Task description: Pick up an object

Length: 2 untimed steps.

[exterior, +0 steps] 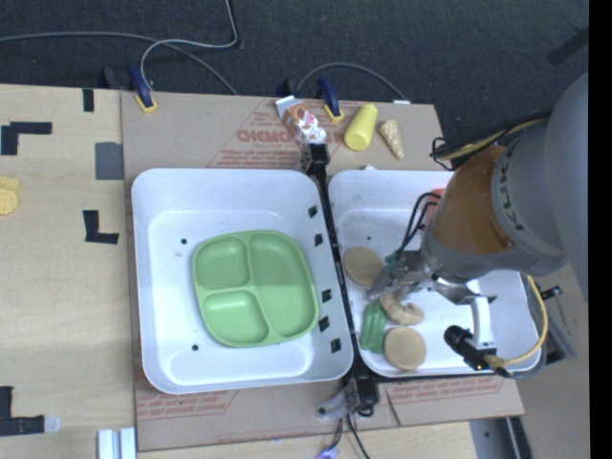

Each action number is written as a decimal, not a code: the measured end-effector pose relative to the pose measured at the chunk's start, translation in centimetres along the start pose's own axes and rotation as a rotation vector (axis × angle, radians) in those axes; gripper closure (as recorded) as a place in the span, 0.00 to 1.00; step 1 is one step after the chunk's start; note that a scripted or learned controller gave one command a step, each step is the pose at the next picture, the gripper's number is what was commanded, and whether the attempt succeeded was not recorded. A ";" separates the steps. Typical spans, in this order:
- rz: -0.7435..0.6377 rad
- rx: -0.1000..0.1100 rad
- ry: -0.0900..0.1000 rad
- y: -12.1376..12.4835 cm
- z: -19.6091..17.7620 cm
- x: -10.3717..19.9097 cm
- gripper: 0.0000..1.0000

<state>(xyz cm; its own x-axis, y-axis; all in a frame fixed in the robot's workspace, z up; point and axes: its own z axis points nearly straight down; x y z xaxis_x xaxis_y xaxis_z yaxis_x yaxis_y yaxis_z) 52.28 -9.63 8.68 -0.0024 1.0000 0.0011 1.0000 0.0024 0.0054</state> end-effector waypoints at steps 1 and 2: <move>0.001 0.005 -0.002 -1.5 -14.4 3.9 1.00; 0.001 0.006 -0.001 -1.5 -14.3 3.9 0.00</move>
